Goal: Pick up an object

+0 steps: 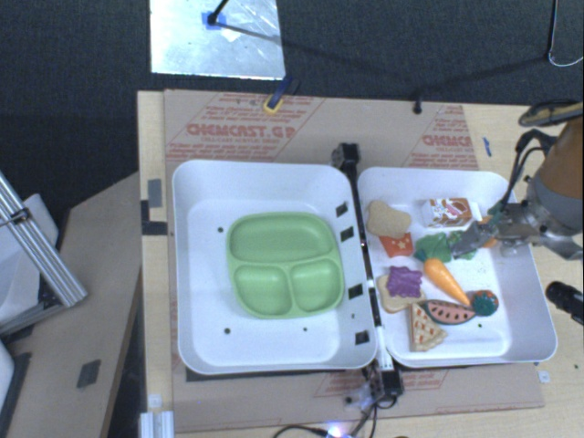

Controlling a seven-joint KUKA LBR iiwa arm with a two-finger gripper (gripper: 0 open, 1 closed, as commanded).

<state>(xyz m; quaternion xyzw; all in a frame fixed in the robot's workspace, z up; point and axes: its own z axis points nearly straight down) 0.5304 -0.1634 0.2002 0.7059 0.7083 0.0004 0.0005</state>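
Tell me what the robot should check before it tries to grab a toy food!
1. Pincer over the toy bin: ok, it hangs above the right bin, near the green leafy toy.
2. Pincer open wide enough: cannot tell, it looks blurry.
3. Nothing held already: cannot tell, for the same reason.
4. Room around the target: not ok, the carrot and orange block lie close beside the leafy toy.
5. Other toys out of the way: ok, the watermelon slice and pizza slice lie nearer the front edge.
6. Drop-off spot ready: ok, the green tray sits flat in the left bin.
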